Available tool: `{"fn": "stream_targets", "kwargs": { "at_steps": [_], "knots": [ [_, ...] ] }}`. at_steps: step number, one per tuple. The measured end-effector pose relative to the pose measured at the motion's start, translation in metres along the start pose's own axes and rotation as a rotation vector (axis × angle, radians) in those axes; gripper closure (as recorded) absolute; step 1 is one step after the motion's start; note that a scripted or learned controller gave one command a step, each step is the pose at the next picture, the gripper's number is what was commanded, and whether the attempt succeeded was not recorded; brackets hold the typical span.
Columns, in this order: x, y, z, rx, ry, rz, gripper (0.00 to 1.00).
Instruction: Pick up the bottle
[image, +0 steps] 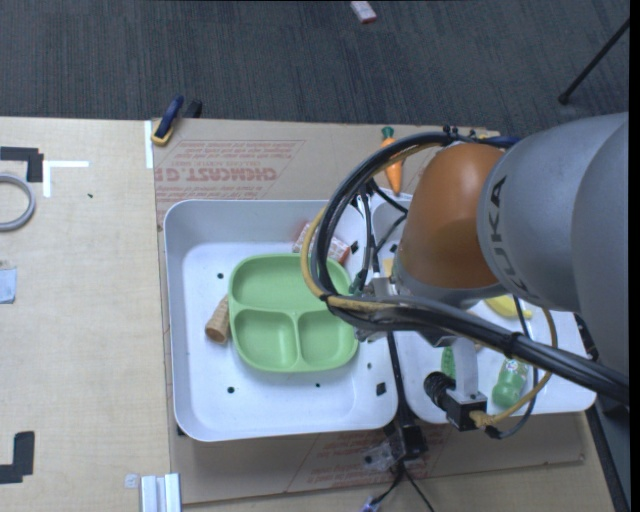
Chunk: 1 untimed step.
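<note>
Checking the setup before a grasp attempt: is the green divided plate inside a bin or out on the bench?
Inside. The green plate lies flat on the floor of the left white bin, whose raised rim surrounds it.

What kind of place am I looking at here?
Probably a robotics lab or test bench: a big grey arm trailing cables reaches over white bins set on cardboard, one holding a green tray, with dark carpet beyond.

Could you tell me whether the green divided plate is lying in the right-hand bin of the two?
No, the green divided plate lies in the left bin, beside a small brown cork-like piece.
</note>
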<state>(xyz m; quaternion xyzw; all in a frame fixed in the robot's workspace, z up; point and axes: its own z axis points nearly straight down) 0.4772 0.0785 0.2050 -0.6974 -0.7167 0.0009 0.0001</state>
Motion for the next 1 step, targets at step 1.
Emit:
{"fn": "stream_targets", "kwargs": {
  "at_steps": [1],
  "knots": [
    [0.0587, 0.0019, -0.0447, -0.001, 0.0, -0.353, 1.0]
  ]
}}
